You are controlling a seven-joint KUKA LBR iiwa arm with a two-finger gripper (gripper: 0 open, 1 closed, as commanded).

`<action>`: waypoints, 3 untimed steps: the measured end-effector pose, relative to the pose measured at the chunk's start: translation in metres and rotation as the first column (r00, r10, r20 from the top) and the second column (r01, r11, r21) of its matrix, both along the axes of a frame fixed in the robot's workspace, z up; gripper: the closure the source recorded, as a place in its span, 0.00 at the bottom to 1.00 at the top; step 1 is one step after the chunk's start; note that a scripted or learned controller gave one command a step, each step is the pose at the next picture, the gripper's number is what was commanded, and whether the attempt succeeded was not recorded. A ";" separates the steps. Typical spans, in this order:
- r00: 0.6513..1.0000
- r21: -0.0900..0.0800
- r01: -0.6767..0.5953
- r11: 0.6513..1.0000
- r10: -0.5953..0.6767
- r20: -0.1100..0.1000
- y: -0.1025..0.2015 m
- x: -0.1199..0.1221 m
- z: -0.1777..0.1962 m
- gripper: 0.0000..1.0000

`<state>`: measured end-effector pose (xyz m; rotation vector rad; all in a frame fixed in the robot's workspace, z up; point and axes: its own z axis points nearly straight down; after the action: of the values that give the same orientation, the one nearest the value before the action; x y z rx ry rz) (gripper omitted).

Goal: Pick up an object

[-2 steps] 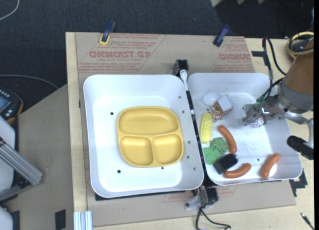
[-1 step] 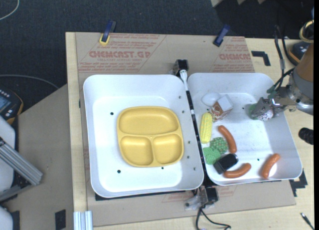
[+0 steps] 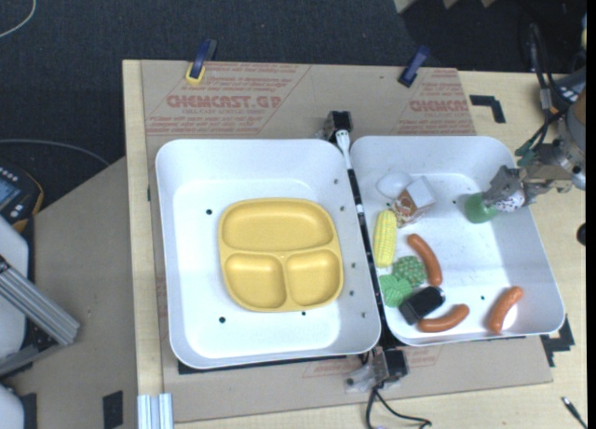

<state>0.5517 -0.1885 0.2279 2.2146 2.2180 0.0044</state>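
We see the end effector (image 3: 507, 193) low over the right bin (image 3: 545, 274), apparently targeting the green object (image 3: 480, 207) touching its tip; whether it grips we cannot tell, and sausages (image 3: 425, 258) lie well apart.

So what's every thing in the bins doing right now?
Yellow tray: flat in the left bin, nothing in it.
Corn: lying in the right bin by the divider.
Three sausages: lying loose, apart.
Broccoli: lying beside the black object.
Green object: at the gripper; can't tell if held.
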 end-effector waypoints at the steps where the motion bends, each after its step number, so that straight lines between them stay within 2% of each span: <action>1: 1.000 0.005 -0.001 1.000 0.001 -0.010 0.040 -0.019 -0.007 1.00; 2: 1.000 0.007 -0.003 1.000 0.003 -0.011 0.087 -0.043 -0.015 1.00; 3: 1.000 0.006 -0.003 1.000 0.003 -0.010 0.124 -0.054 -0.008 1.00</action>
<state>0.4981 -0.0648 0.2200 2.2192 2.2297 -0.0001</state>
